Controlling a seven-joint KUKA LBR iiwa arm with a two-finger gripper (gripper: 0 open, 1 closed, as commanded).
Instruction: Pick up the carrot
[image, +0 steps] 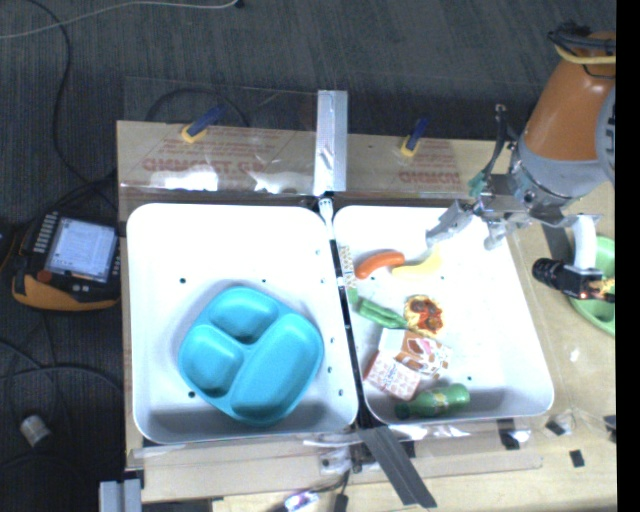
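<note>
Carrot (377, 263), far-left of right bin (500, 300) beside the divider; gripper (468, 222) near, finger state indiscernible; risk: wall blocking a clean grasp.

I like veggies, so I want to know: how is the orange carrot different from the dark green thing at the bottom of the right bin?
The small orange toy carrot is orange; the dark green toy vegetable is green. The carrot lies near the bin's far left side; the green vegetable lies against the near wall. Both lie flat in the right white bin.
</note>
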